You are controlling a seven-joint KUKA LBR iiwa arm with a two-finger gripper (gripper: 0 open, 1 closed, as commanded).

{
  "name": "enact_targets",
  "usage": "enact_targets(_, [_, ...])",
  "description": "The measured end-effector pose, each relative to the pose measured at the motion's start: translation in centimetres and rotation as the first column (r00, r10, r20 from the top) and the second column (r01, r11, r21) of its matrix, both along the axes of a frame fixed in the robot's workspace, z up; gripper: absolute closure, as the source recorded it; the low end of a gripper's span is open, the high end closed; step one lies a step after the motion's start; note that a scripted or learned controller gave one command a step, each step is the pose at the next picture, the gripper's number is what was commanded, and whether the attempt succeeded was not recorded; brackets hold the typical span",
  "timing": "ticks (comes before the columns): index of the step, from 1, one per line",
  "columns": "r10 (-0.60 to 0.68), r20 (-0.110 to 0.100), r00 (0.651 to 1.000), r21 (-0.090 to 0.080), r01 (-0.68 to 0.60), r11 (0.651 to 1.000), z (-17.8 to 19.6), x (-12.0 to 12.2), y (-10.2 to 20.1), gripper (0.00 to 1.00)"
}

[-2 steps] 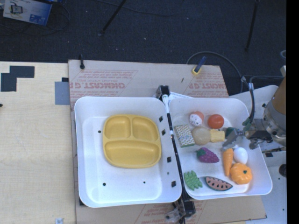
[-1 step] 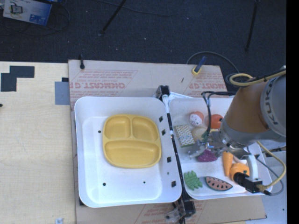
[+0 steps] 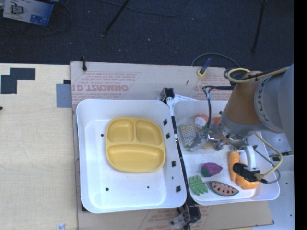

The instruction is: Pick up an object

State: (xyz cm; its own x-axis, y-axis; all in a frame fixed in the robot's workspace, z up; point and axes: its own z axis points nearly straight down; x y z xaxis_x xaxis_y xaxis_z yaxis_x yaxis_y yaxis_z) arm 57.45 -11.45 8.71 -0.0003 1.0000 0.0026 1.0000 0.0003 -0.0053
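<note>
Where the brown cardboard sheet [image 3: 120, 83] covered the pale wooden table [image 3: 33, 152], red print ran upside down across it. It appeared to read "CHEMCAST", and the rest was too faint to make out. A blue carton [image 3: 29, 6] with a white label sat on the dark floor at the upper left, its lettering too small to read.

Left shallow white plastic bin [image 3: 91, 186]: held one smooth yellow three-compartment plate [image 3: 135, 144] with rounded corners, lying flat.

Right shallow white plastic bin [image 3: 268, 193]: the grey arm with an orange band [image 3: 244, 104] reached in. Its metal claw [image 3: 194, 140] was low over the bin's upper left part, close to the divide between the bins; how wide it stood could not be told.

Contents of the right bin:
- pale speckled round piece [image 3: 200, 122], just beyond the claw toward the far wall
- purple ridged lump [image 3: 211, 169], near the claw on the front side, apart from it
- green leaf-shaped piece [image 3: 196, 185], by the front left corner
- red watermelon slice with dark seeds [image 3: 224, 189], just beside the green piece
- orange carrot-shaped piece [image 3: 233, 163], right of the purple lump
</note>
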Motion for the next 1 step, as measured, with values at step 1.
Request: enact_targets(1, [-0.003, -0.002, 1.000, 0.001, 0.003, 1.000, 0.25, -6.84, -2.33, 0.00])
